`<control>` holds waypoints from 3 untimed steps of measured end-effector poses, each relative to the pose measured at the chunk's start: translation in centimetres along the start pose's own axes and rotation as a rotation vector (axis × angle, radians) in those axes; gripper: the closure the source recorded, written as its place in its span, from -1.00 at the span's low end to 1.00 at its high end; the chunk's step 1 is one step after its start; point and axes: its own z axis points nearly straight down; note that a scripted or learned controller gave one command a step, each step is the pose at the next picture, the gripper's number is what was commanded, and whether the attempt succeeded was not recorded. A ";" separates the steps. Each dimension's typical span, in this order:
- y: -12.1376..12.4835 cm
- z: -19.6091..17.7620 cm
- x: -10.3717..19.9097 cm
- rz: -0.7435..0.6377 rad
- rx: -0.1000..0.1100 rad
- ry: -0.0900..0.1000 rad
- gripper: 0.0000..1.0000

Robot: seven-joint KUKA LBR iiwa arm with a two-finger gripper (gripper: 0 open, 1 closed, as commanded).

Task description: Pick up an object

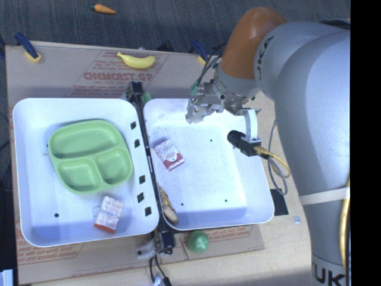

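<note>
One small red-and-white carton lies flat mid right white bin; two-finger gripper hovers near bin's back wall, nothing between its fingers, opening can't tell. Risk: descent misses w/o realigning.

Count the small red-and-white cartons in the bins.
2. One carton lies in the right bin, left of centre. The other carton lies in the left bin, near its front edge, below the green tray. The arm may hide more.
</note>
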 end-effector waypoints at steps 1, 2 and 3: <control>-0.1 0.1 -0.1 0.000 0.002 0.000 -1.00; 1.8 -4.1 -5.4 0.003 0.001 -0.002 -1.00; 1.6 9.6 -2.3 0.000 0.006 0.000 -1.00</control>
